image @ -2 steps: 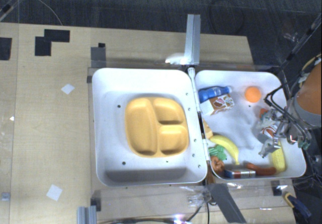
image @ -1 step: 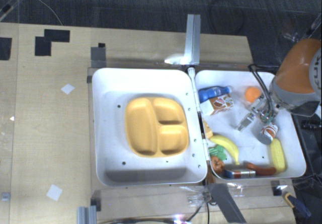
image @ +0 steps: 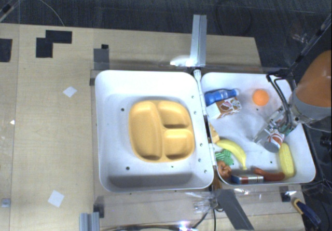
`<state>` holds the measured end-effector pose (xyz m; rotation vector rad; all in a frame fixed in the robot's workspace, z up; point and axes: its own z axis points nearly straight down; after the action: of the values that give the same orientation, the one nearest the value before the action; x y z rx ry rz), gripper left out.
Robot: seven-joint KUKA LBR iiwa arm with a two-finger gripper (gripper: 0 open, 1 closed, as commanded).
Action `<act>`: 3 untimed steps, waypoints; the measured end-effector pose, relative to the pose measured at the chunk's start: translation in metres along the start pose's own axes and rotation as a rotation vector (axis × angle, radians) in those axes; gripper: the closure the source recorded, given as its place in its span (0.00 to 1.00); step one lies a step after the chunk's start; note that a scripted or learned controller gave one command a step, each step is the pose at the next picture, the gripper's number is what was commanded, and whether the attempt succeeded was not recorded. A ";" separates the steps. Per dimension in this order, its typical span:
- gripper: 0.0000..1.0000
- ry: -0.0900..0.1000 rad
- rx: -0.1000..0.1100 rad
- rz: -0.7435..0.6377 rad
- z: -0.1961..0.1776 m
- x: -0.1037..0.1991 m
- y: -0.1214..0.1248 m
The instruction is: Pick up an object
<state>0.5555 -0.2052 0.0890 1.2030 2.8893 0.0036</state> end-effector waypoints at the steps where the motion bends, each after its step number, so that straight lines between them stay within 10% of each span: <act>1: 0.00 0.001 0.000 0.120 0.001 -0.025 0.037; 2: 0.00 0.004 0.003 0.253 -0.011 -0.003 0.003; 3: 0.00 0.002 0.002 0.374 0.002 -0.035 0.036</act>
<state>0.6062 -0.2046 0.0877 1.7201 2.6181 0.0055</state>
